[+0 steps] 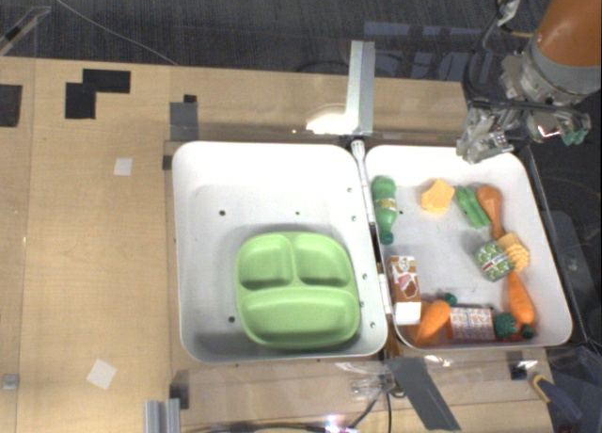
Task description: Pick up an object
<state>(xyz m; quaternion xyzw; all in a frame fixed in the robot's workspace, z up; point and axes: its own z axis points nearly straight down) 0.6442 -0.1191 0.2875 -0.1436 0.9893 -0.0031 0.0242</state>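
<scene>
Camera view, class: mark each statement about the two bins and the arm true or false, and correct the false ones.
1. The green divided plate lies in the left bin. True.
2. The gripper holds the green bottle. False: the bottle lies in the right bin, by the wall between the bins.
3. The yellow piece lies in the left bin. False: it lies in the right bin.
4. The gripper is over the right bin's far edge. True.

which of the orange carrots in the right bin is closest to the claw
The carrot at the bin's top right, beside the green pod, lies closest to the claw. The other two lie along the bottom edge.
</scene>
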